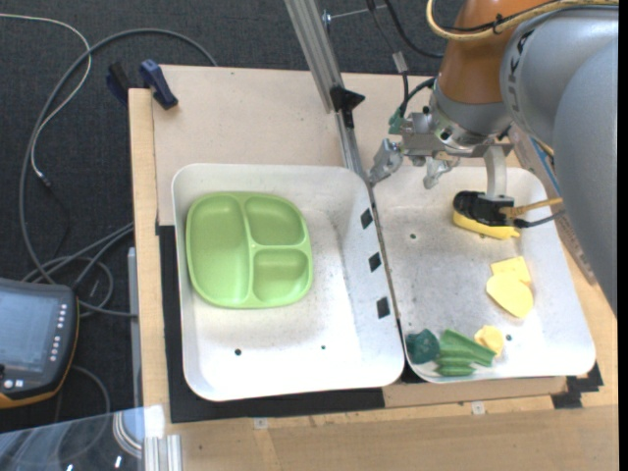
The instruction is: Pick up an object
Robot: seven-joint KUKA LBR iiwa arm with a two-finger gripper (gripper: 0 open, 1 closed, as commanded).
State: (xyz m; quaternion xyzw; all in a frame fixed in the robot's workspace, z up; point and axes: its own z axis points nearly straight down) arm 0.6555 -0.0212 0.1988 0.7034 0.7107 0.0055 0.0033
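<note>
My gripper (408, 169) hangs over the back left corner of the right bin (432, 253), close to the divider between the bins. Its two fingers (382, 164) stand spread apart, open, with nothing between them. Loose things lie in the right bin: a pale yellow wedge (510, 287) at the right, a small yellow piece (489, 339), a dark green lump (423, 345) and a lighter green pod-like thing (461, 351) along the front edge. A bright yellow thing (483, 228) lies at the back right, partly hidden by the arm's fittings.
The left bin (265, 346) holds a green divided plate (249, 249). A slanted metal bar (316, 42) rises behind the bins. A blue clamp (157, 81) sits on the bench's back left corner. Cables and a handheld pendant (34, 337) lie on the floor at left.
</note>
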